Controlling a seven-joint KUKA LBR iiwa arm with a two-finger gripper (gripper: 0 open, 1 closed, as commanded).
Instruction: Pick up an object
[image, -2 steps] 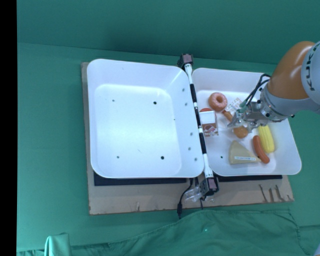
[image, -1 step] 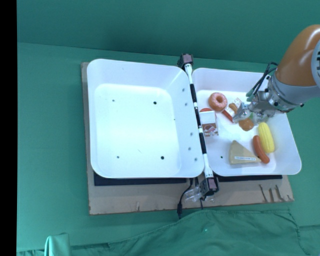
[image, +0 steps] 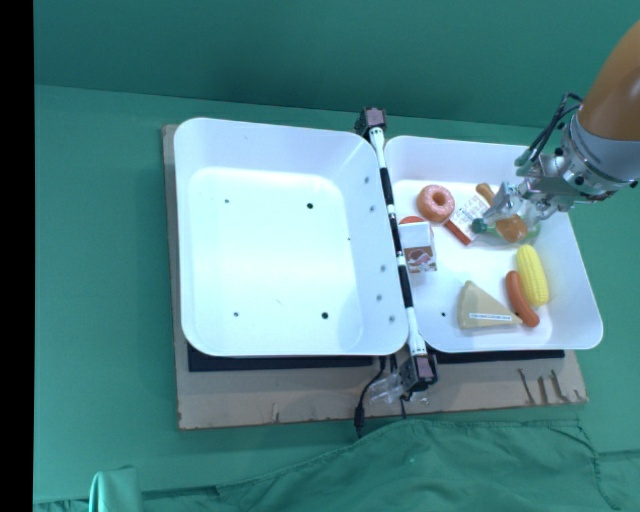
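The right bin (image: 580, 300) holds several toy foods. A pink-iced donut (image: 436, 202) lies near its back left, and a small white and red carton (image: 417, 248) stands by the divider. Toward the front lie a cheese wedge (image: 483, 307), a red sausage (image: 521, 298) and a yellow corn cob (image: 532, 274). My gripper (image: 504, 212) is low over the bin's back right, right above an orange and green item (image: 512, 231). It hides part of that item. I cannot make out whether anything is held.
The left bin (image: 200, 150) sits beside the right one, with a black and white rail (image: 392, 225) between them. A small white packet (image: 468, 209) and an orange piece (image: 485, 190) lie just left of the gripper. Brown cardboard (image: 300, 400) lies under both bins.
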